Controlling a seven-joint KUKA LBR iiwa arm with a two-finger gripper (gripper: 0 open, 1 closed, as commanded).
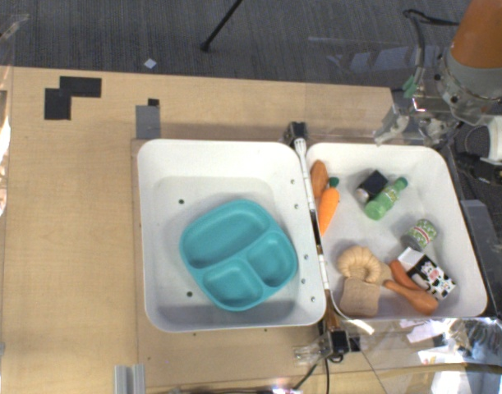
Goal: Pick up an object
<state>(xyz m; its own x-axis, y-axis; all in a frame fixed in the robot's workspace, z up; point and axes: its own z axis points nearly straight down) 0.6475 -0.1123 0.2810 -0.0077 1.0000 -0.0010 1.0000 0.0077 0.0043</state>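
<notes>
Arm (483, 35) at upper right of frame above right bin (448, 171), gripper state can't tell; teal plate (238, 254) in left bin (152, 220); carrot (328, 208), green bottle (385, 199) in right bin.

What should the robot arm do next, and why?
Probably swing in and down toward the green bottle. The arm sits up beyond the right bin's far corner, holding nothing visible, and that bottle lies nearest with some bare floor around it.

A robotics lab: wooden bench (70, 245) with two white bins (152, 220), grey carpet (111, 15), cables (349, 359).
</notes>
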